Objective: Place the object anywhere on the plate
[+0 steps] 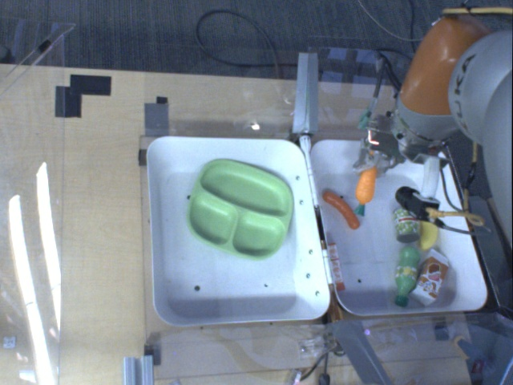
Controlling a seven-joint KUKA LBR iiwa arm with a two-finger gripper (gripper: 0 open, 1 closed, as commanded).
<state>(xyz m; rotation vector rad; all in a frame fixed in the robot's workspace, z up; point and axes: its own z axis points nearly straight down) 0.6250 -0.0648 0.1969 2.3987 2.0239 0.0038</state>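
A green divided plate (pixel 239 208) lies in the left white bin (pixel 168 295). A small orange carrot (pixel 366 186) with a green tip lies in the right bin (pixel 469 295), near its back. My gripper (pixel 375 159) hangs at the carrot's far end, just above it, with its fingers spread and nothing visibly pinched between them. The grey arm with its orange band (pixel 433 62) reaches in from the upper right.
The right bin also holds a red sausage (pixel 341 208), a can (pixel 406 223), a yellow banana (pixel 430 234), a green bottle (pixel 405 276) and a small carton (pixel 431 277). A metal divider (pixel 307 95) stands between the bins at the back.
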